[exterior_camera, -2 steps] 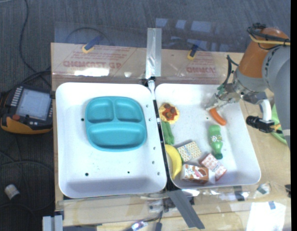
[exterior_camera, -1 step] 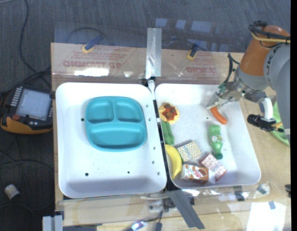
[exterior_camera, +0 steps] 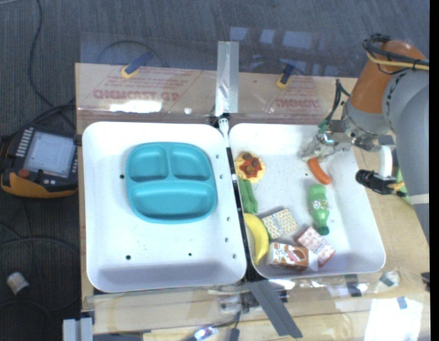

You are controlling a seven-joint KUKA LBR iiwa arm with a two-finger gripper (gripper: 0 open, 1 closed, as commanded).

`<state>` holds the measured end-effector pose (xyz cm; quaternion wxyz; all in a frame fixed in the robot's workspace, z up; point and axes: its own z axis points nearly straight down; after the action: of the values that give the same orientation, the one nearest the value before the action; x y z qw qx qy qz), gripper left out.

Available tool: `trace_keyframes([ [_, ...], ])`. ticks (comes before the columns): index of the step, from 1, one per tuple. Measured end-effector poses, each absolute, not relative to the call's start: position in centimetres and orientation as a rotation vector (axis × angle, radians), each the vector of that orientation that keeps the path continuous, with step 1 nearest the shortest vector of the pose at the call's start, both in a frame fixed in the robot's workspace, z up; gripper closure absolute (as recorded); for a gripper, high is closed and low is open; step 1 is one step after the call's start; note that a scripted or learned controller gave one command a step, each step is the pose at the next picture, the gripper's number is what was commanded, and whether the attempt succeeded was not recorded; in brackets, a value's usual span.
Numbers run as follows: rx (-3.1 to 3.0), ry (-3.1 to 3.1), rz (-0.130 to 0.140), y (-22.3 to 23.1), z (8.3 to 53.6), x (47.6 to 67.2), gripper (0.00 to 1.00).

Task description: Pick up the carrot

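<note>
The carrot (exterior_camera: 320, 170), small and orange, lies in the right bin (exterior_camera: 361, 212) near its far right side. My gripper (exterior_camera: 320, 148) hangs just above the carrot's upper end in the camera view. Its fingers (exterior_camera: 308, 150) are spread open, with nothing between them. The grey arm with its orange band (exterior_camera: 379, 80) reaches in from the upper right.
In the right bin lie a green bottle (exterior_camera: 319, 208) right below the carrot, a pizza slice (exterior_camera: 249, 167), a green vegetable (exterior_camera: 248, 196), a banana (exterior_camera: 258, 236) and several small boxes (exterior_camera: 290, 247). A teal divided plate (exterior_camera: 170, 181) sits in the left bin (exterior_camera: 113, 254).
</note>
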<state>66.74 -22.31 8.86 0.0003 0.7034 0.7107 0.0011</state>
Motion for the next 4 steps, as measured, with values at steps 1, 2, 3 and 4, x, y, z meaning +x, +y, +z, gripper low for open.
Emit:
trace_keyframes([
  [1, 2.208, 2.233, 0.001, -22.3, 9.8, 66.8, 1.00],
  [2, 2.207, 2.222, 0.001, -22.4, 9.0, 64.2, 1.00],
  [3, 2.207, 2.224, 0.002, -22.3, 9.9, 64.3, 1.00],
  [4, 2.322, 2.104, 0.006, -17.1, 9.0, 65.8, 1.00],
])
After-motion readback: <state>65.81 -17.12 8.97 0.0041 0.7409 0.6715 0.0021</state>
